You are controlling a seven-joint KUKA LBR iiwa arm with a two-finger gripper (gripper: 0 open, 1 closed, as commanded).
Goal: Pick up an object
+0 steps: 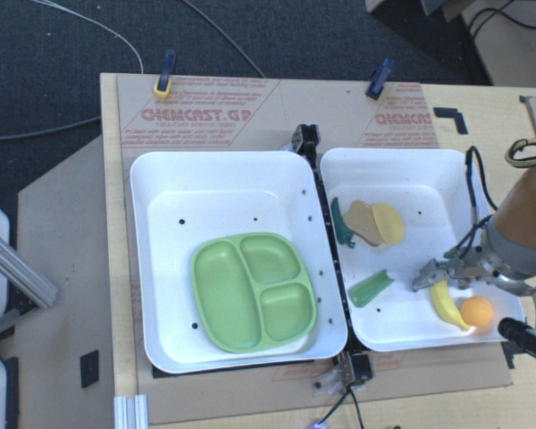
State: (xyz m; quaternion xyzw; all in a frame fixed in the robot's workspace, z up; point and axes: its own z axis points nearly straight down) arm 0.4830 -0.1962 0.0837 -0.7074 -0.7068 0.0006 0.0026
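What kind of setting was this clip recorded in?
Probably a robotics lab bench: two white bins clamped on protective-film board, loose cables across dark carpet, and toy food like a banana.

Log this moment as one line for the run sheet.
hand: low in right bin | nearest: banana, orange | grasp: none seen | left bin: green tray

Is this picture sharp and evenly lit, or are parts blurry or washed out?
Camera view: mostly sharp under soft, even light; the white bins look bright and nearly washed out, the green tray reads crisply, and the arm at the right edge looks soft and blurred.
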